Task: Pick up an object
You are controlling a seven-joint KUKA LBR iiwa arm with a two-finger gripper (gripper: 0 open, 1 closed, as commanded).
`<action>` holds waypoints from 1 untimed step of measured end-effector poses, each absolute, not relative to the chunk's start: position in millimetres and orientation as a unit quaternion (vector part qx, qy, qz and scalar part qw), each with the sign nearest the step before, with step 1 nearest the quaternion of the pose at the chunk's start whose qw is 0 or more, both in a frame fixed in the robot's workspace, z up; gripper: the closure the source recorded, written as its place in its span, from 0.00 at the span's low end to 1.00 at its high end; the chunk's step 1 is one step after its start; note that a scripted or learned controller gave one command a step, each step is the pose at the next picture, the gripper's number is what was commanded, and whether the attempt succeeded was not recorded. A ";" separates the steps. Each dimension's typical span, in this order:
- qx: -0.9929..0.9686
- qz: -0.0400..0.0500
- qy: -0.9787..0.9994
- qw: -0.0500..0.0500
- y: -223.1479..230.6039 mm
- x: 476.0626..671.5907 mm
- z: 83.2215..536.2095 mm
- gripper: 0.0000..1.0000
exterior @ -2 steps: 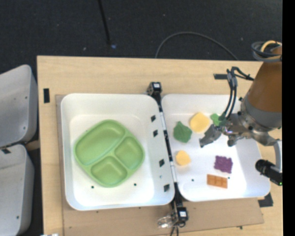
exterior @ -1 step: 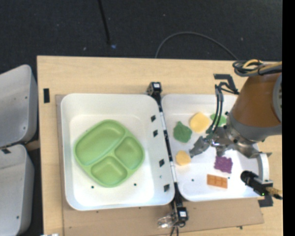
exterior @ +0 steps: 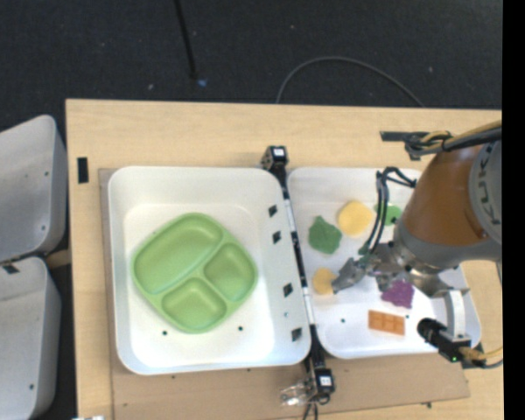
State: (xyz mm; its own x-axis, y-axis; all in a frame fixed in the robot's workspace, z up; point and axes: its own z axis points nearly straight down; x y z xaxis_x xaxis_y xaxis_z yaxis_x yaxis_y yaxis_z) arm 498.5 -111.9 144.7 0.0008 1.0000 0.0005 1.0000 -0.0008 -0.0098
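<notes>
In the right bin [exterior: 346, 335] lie several small objects: a yellow piece [exterior: 356, 218], a dark green piece [exterior: 325, 235], a small yellow-orange piece [exterior: 322, 280], a purple piece [exterior: 399, 295] and a flat orange block [exterior: 386, 322]. My gripper [exterior: 348, 275] hangs low over the middle of this bin, its tip right beside the small yellow-orange piece and just below the dark green one. The arm's orange band [exterior: 440, 206] covers the bin's right side. A light green scrap [exterior: 392, 213] peeks out beside the arm.
The left bin [exterior: 122, 234] holds a green divided plate [exterior: 195, 272]. A ridge with black clips [exterior: 290, 252] separates the two bins. Black cables run along the arm and the bench's right edge.
</notes>
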 end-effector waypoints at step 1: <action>-0.707 0.002 -0.707 0.002 -113.2 498.5 96.3 0.00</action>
State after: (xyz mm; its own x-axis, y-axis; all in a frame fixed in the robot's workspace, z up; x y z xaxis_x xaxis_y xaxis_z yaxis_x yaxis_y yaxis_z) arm 498.5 -113.2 96.3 0.0007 1.0000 -0.0001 1.0000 -0.0007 -0.0052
